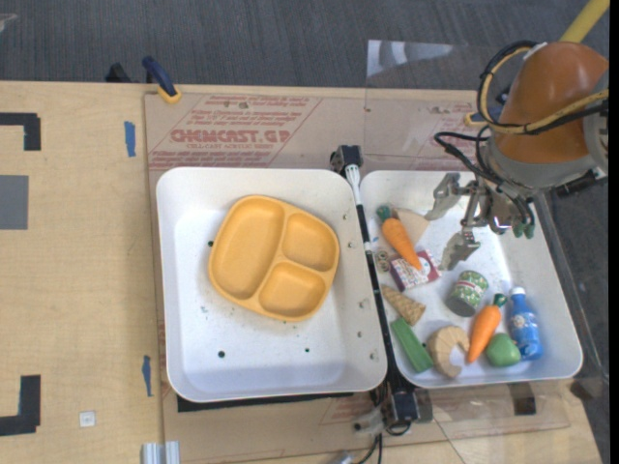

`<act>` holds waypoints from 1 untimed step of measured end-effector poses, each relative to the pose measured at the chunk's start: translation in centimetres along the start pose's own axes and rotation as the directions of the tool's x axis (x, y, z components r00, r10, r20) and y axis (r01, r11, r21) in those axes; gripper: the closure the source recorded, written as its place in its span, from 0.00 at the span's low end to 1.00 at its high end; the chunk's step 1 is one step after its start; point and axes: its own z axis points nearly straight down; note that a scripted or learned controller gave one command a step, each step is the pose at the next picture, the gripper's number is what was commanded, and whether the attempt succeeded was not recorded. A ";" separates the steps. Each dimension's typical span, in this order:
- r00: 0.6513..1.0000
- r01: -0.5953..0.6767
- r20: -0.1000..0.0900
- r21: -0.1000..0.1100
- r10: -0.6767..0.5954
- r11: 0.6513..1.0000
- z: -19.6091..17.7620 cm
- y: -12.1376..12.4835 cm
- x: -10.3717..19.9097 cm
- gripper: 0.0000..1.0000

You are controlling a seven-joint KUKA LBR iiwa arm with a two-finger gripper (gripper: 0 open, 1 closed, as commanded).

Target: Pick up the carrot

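Two carrots lie in the right bin [556, 259]. One carrot [399, 241], orange with a green top, rests near the bin's left wall, pointing toward the front. A second carrot [484, 328] lies near the front right, between a green can and a blue bottle. My gripper [454, 222] hangs over the bin's back middle, to the right of the first carrot and apart from it. Its metal fingers [461, 248] stand open with nothing between them. The arm's orange band [551, 90] sits above the bin's far right corner.
The left bin [184, 346] holds a yellow divided plate [276, 257]. Around the carrots lie a red-and-white packet [412, 271], a pale wedge [413, 222], a green can [469, 292], a blue bottle [522, 319], a green cucumber [413, 345], a bread piece [448, 349] and a cone [404, 304].
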 end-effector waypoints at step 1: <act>0.993 -0.116 0.008 -0.002 0.116 0.993 4.9 1.3 -0.8 0.00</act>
